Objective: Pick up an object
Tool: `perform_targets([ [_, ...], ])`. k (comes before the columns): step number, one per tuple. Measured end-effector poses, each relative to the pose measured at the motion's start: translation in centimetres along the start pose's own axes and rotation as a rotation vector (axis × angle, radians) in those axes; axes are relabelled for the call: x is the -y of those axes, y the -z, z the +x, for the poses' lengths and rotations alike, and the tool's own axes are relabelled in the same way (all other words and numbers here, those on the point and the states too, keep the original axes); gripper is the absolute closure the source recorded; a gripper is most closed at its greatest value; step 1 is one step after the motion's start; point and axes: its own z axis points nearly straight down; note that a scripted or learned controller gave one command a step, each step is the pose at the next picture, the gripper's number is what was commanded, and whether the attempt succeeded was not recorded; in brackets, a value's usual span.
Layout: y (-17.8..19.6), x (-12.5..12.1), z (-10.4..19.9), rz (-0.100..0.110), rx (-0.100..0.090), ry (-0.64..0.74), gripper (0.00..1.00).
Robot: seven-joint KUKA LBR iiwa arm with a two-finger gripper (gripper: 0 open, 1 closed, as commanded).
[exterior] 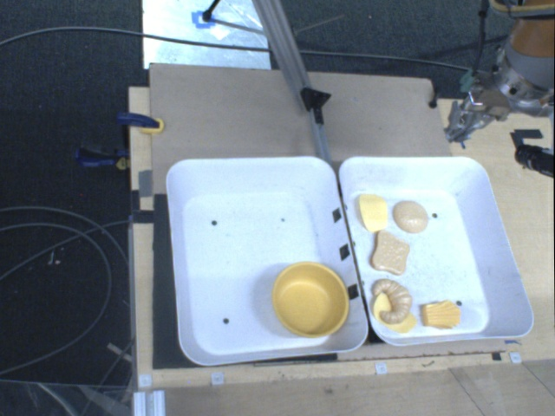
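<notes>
Nearest, yellow bowl [310, 298] in left bin [199, 189], front right corner. Right bin [486, 232] holds orange wedge [440, 315], curled pastry [393, 300], square cracker [390, 252], round bun [410, 216], yellow cheese slab [373, 211]. Far back, my claw [457, 126] hangs outside the right bin past its far right corner, tips down-left, arm slanting in from upper right; grip width: can't tell.

1. One camera is sitting fixed above the tabletop [260, 111], looking down at a slant.
2. It is standing far enough back to be taking in both white bins, the left bin [199, 189] and the right bin [486, 206], whole, with dark floor showing along the left.
3. The arm [525, 55] is entering at the upper right corner.
</notes>
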Motion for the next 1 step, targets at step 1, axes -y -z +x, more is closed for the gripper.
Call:
perform_targets([
  [1, 0.35, 1.08, 4.91, 0.006, -0.003, 0.003, 1.0],
])
